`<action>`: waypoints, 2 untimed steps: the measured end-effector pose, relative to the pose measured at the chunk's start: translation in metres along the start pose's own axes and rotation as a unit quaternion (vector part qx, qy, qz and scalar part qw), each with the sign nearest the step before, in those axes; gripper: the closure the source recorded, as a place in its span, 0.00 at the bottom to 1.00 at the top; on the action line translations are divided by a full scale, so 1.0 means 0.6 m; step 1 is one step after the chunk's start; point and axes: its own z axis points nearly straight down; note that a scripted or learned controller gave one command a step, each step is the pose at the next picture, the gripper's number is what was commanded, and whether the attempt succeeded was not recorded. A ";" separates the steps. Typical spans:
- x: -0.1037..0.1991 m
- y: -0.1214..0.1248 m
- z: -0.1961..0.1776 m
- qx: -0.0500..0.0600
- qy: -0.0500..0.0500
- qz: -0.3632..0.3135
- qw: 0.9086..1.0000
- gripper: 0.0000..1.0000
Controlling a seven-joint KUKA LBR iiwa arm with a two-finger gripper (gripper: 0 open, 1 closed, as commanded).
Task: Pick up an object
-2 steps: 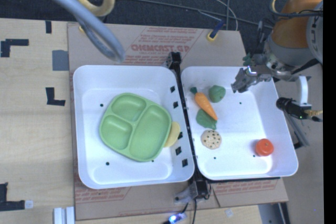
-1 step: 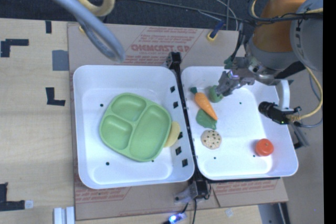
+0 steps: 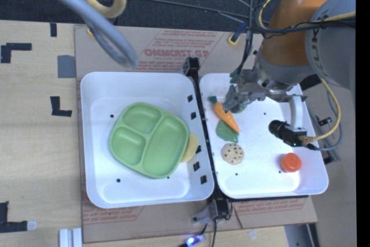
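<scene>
Carrot point(image 3: 226, 118) under the gripper point(image 3: 232, 103).
We cannot tell the finger gap; cookie point(image 3: 233, 153) just below carrot, tomato point(image 3: 291, 162) well right.

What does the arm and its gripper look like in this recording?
The arm is a rounded grey body with a broad glossy orange band above the wrist. Black and yellowish cables loop around the wrist and trail down its side. The gripper is a compact dark grey metal assembly.
</scene>
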 end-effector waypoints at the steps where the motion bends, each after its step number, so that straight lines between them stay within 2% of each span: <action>1: 0.081 -0.041 0.024 0.001 0.000 0.000 1.000 1.00; 2: 0.171 -0.049 0.035 0.001 0.000 -0.001 1.000 1.00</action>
